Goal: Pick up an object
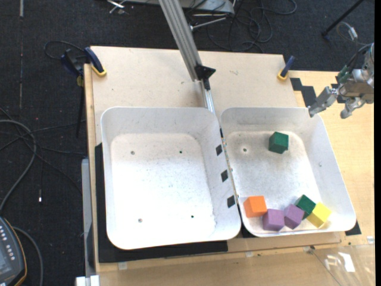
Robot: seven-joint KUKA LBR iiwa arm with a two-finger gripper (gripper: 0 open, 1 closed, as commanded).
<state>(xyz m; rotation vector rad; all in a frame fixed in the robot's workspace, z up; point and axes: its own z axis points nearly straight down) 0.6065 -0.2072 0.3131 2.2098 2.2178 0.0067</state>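
Observation:
The right bin [324, 154] holds several small blocks. A dark green cube [278, 142] sits alone near its far side. Along the near wall lie an orange cube [256, 205], two purple cubes [273, 219] [293, 215], a second green cube [305, 204] and a yellow cube [319, 214], packed close together. My gripper [331, 107] hangs at the right edge of the view, above the right bin's far right corner and well off from every block. Its fingers stand open with nothing between them.
The left bin [113, 159] lies beside the right one, the two touching along a middle ridge [223, 159]. A slanted metal rail [181, 31] crosses the far side of the bench. Clamps [95, 64] [286, 67] sit at the bench's far corners.

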